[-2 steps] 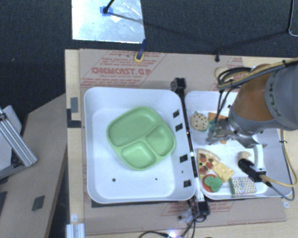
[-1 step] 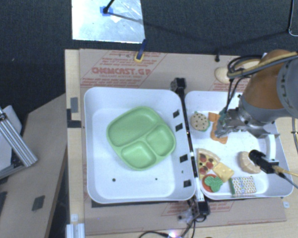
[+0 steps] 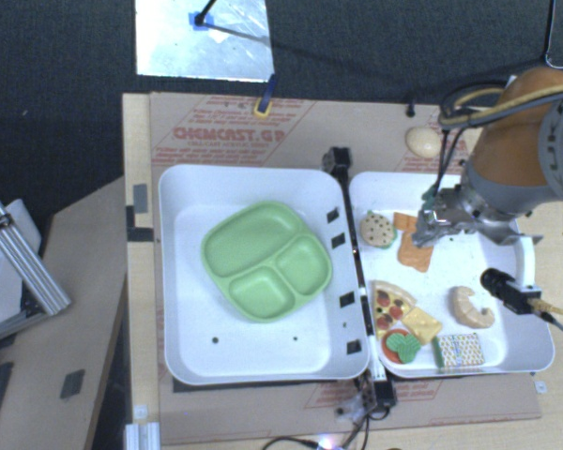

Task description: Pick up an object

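So, the gripper (image 3: 430, 221) is seen low over the right bin (image 3: 394, 190), up near that bin's far side, with the grey arm (image 3: 516, 157) coming in from the right. Whether it's clamped on anything or just released can't be told from this angle, since the business end is hidden under the wrist.

An orange piece (image 3: 415, 254) is parked right beside the gripper, just toward the near side, lying flat on the bin floor. It looks close enough to be touching, but that can't be confirmed. A cookie (image 3: 377, 230) is placed just to the left of it, near the divider between the bins.

The rest of the toy food is spread along the near half of the same bin: a pizza slice (image 3: 392, 300), a yellow cheese wedge (image 3: 420, 324) right against it, a red tomato slice with a green bit on top (image 3: 401, 345), a patterned green block (image 3: 460, 350) and a croissant (image 3: 471, 307).

The left bin (image 3: 188, 204) is occupied by a green divided plate (image 3: 266, 259), sitting roughly in the middle. A pale egg-shaped thing (image 3: 422, 141) is left out on the bench, beyond the right bin.
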Motion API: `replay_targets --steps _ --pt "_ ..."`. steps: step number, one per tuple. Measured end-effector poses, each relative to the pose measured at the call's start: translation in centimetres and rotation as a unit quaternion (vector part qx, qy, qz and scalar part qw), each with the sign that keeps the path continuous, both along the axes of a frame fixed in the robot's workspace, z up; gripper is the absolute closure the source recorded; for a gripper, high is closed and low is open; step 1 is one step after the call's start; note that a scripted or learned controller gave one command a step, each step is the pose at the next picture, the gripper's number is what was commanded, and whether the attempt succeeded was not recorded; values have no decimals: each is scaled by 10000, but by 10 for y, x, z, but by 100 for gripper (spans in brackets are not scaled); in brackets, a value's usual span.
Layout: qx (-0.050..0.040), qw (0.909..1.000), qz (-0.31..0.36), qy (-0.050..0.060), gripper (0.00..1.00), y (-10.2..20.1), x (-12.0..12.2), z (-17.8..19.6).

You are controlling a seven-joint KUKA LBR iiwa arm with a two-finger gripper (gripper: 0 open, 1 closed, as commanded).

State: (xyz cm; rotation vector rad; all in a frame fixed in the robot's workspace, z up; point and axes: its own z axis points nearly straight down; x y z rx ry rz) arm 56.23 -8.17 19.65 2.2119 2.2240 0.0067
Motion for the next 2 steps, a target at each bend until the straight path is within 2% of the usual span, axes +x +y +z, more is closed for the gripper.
replay_targets --steps 1,2 --pt "1 10000 -1 9 100 0 1 30" --pt "14 10000 25 19 100 53 9 40"
